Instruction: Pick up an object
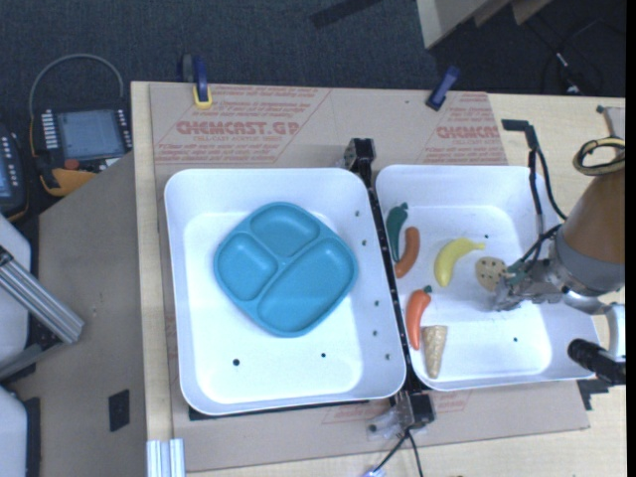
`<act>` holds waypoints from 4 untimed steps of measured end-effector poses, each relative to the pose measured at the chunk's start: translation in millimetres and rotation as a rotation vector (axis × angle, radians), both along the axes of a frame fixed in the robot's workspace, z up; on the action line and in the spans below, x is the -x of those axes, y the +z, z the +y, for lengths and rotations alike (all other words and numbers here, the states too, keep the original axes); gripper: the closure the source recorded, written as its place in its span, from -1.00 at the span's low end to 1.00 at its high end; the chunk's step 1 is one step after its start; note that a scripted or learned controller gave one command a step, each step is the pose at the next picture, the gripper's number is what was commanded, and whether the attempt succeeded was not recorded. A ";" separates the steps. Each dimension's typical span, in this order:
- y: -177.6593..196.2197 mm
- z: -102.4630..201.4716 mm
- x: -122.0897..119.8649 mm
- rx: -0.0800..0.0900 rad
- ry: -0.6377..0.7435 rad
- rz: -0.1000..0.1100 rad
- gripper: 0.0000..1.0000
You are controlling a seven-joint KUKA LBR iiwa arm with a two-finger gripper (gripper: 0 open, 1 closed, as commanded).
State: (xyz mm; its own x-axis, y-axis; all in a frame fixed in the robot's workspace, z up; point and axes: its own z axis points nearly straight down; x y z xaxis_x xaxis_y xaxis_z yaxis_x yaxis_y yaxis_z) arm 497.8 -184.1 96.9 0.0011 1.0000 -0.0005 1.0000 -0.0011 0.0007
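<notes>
The right white bin (467,179) holds several toy foods. An orange chili with a green stem (405,242) lies at its left, with a yellow banana (454,259) beside it. A round tan cookie (488,270) lies right of the banana. An orange carrot (417,315) and a beige cone-shaped piece (434,349) lie at the front left. My gripper (511,291) reaches in from the right and hangs low over the bin floor, just right of and below the cookie. Nothing visibly hangs from it.
The left white bin (189,266) holds a blue divided plate (286,266). A black clamp (360,154) sits between the bins at the back. Black cables (537,182) run along the right bin's far right side. The grey and orange arm (596,237) covers the right rim.
</notes>
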 end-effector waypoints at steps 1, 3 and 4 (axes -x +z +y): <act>40.3 2.6 -0.9 0.001 0.001 -0.001 1.00; 110.3 0.1 -3.5 0.002 0.002 -0.004 1.00; 123.4 51.0 -5.1 0.000 0.006 -0.002 1.00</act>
State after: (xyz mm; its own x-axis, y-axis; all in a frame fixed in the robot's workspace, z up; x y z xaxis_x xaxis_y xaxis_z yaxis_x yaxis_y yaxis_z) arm 502.9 -133.1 220.3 -0.0047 1.0000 -0.0001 1.0000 0.0047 0.0030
